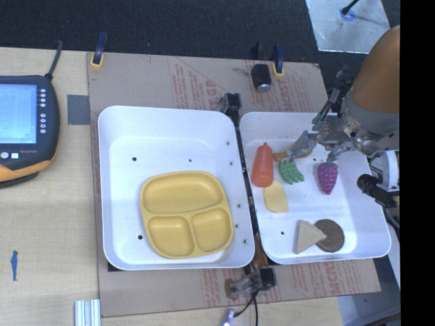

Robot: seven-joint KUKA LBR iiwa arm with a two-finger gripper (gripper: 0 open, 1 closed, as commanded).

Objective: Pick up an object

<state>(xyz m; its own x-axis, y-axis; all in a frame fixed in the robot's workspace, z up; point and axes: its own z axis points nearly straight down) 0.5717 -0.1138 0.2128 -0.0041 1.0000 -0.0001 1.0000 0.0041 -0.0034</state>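
I'm approaching: the two-finger gripper (314, 143) hovers spread and empty above the right white bin (367, 240). The small purple plastic grape bunch (327, 176) lies at its five o'clock; next, I descend and close.

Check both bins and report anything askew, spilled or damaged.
Nothing stands out. The yellow tray lies flat in the left bin. The toy foods lie loose but unspilled in the right bin, with the gripper near the green piece.
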